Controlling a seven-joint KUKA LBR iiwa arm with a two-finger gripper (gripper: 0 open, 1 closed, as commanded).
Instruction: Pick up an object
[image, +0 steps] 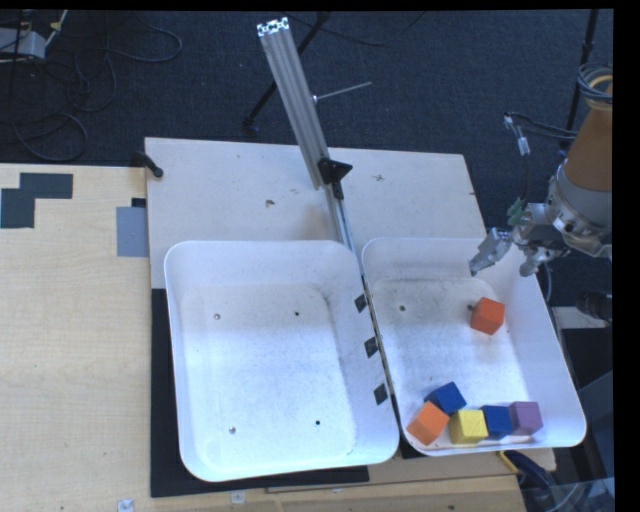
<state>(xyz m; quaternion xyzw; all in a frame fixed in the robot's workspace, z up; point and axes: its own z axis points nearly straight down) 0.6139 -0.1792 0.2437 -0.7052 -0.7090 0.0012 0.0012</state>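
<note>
The bench is the biggest thing here, a pale board spreading out to the far left of the gripper, with a wood-grain top alongside it. On it sit two shallow white bins. The left bin lies well off to the gripper's left. The right bin lies directly under and in front of the gripper, its far right corner just below the fingers.

A slanted aluminium rail rises from between the bins, up and away to the gripper's left.

The grey arm, with its orange band above the wrist, comes in from the right edge. Its gripper hangs over the far right part of the right bin. The two fingers stand apart, one toward the left and one toward the right, with nothing between them.

The red-orange cube lies just below the gripper, slightly to its left, resting alone on the bin floor and clear of the fingers.

The other blocks cluster along the near wall of the same bin, well apart from the gripper: a blue cube, an orange cube, a yellow cube, a second blue cube and a purple cube, packed side by side and touching.
</note>
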